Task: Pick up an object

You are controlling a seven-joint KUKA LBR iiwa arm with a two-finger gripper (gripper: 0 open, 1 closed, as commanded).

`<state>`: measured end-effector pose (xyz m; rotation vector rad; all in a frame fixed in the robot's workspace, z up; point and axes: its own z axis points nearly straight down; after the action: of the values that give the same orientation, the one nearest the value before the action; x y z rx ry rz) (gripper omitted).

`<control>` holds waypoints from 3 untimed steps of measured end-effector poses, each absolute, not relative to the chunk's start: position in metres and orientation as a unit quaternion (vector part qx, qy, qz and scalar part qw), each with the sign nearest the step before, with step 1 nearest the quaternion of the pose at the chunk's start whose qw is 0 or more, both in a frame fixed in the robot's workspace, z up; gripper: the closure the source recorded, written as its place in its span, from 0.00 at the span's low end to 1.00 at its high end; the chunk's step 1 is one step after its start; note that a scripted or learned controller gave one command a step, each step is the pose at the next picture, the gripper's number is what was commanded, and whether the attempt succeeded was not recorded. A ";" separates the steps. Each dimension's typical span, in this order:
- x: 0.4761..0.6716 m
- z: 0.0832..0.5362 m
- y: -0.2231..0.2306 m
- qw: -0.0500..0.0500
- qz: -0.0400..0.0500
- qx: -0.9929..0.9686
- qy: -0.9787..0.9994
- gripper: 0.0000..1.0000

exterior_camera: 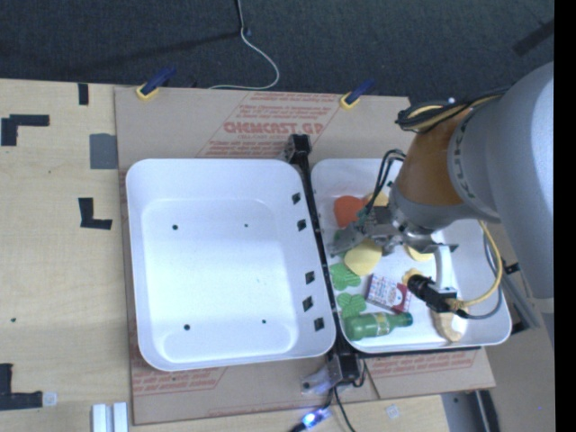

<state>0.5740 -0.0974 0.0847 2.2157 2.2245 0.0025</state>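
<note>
Yellow lemon-shaped toy [363,259] lies just below the pincer [364,235] in the right bin [490,331] | pincer low among the clutter, grip state impossible to tell | nothing visibly lifted; pick judged unfinished | green bottle [378,323] farther below.

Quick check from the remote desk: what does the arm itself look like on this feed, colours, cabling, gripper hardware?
The arm is bulky, rounded and light grey, with an orange-brown band above the wrist. Black and yellow cables loop around the wrist area. The gripper is dark grey metal hardware, small next to the arm; its fingers are too blurred to describe.
</note>
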 end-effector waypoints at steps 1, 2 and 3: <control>0.669 0.084 -0.097 -0.001 -0.002 0.706 0.708 0.00; 0.551 0.085 -0.116 -0.002 -0.002 0.708 0.706 0.00; 0.555 0.095 -0.115 0.001 -0.001 0.707 0.707 1.00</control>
<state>0.5550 -0.1147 0.0946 2.2203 2.2210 -0.0022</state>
